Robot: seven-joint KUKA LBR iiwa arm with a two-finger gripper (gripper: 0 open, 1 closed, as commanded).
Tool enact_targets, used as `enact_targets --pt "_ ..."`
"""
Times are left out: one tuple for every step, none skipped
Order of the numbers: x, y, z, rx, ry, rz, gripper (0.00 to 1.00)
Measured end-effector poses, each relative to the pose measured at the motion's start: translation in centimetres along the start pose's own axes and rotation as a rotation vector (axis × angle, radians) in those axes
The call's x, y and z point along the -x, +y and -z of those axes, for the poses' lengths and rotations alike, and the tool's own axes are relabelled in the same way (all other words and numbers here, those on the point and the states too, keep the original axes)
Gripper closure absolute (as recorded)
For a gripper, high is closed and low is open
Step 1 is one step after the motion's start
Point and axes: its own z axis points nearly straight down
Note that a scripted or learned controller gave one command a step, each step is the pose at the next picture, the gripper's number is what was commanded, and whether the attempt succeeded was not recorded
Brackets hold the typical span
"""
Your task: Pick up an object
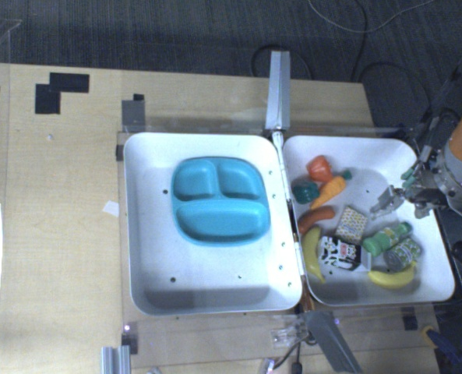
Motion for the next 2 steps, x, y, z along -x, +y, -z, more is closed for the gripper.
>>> enact_targets --pt "2.2 -2.1 4.1 0.003 -0.002 -0.028 0.00" --pt "-4.5 5.3 -12.3 0.015 -0.003 0.131 0.00"
